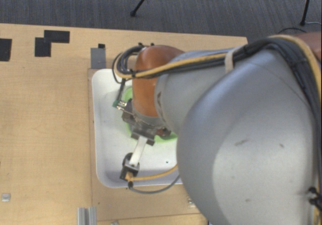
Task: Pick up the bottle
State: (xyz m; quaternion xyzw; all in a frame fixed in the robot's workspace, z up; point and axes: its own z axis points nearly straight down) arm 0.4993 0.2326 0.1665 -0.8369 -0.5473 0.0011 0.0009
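Note:
A bright green thing (168, 136), perhaps the bottle, lies in the left white bin (106, 133). It is mostly hidden: only slivers show, one at the wrist's lower right and another (127, 95) at its upper left. The arm's orange band (147, 84) stands right over it, pointing down into the bin. My gripper (146, 131) hangs below the grey wrist flange and is largely covered by the arm, directly above or against the green thing. I cannot tell whether they touch.
The arm's big grey body (246, 143) covers the right half of the view, including the right bin. A yellow and black cable (151, 174) loops along the left bin's front edge, ending in a small plug (130, 164). Bare wooden bench (45, 133) lies to the left.

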